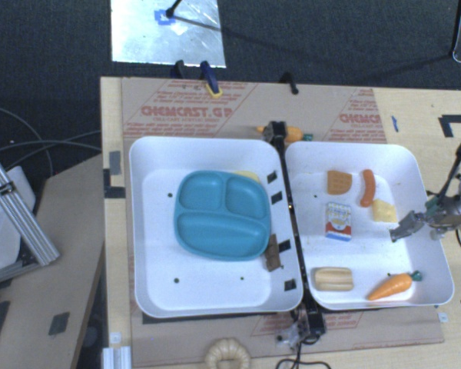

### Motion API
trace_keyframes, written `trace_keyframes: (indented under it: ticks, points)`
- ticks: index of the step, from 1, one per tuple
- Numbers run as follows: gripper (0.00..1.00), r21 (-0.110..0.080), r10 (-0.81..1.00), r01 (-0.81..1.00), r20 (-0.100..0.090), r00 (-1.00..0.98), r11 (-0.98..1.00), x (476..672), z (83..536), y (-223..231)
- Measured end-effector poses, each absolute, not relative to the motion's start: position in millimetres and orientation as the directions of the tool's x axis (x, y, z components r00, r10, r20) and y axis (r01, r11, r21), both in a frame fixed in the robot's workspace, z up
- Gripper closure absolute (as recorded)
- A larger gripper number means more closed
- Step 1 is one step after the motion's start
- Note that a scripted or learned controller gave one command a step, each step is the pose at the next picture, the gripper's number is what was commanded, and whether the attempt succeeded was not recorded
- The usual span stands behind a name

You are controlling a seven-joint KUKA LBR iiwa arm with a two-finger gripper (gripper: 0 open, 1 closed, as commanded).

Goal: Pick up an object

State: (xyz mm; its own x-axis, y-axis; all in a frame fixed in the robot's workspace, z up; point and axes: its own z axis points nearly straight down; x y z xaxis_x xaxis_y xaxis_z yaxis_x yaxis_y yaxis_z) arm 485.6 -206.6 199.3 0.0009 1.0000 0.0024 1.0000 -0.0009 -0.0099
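1. Claw point(406, 227): I see it at the right edge of the right bin point(438, 279), reaching in from the right, its dark tip low over the bin's right side. I cannot tell from this view how it stands, and I see nothing held in it.
2. Yellow cheese piece point(383, 211): just left of the claw tip, apart from it, lying flat.
3. Orange sausage point(366, 187): beside the cheese, upper left of it.
4. Carrot point(392, 284): near the bin's lower right corner, below the claw.
5. Small carton point(338, 221): red, white and blue, mid-bin, lying flat.
6. Brown toast-like piece point(339, 181): above the carton.
7. Hot-dog bun point(333, 278): lower left of the right bin.
8. Left bin point(150, 283): it carries a blue divided plate point(221, 215), with a yellow item point(248, 175) peeking past its upper rim.
9. Small brown item point(273, 257): at the plate's lower right edge.
10. Worktop point(238, 106): a printed board under both bins.
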Motion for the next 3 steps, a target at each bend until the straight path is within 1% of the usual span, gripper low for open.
trace_keyframes:
  ticks: [1, 2, 3]
  points:
    - [0.0, 0.001, 1.0, 1.0, -0.001, -0.003, 0.003, 488.7, 204.8, -206.2]
    - [0.0, -0.003, 1.0, 1.0, 0.002, -0.002, 0.002, 491.3, 144.4, -199.3]
    - [0.0, -0.003, 1.0, 1.0, 0.002, -0.001, 0.001, 489.9, 101.6, -194.4]
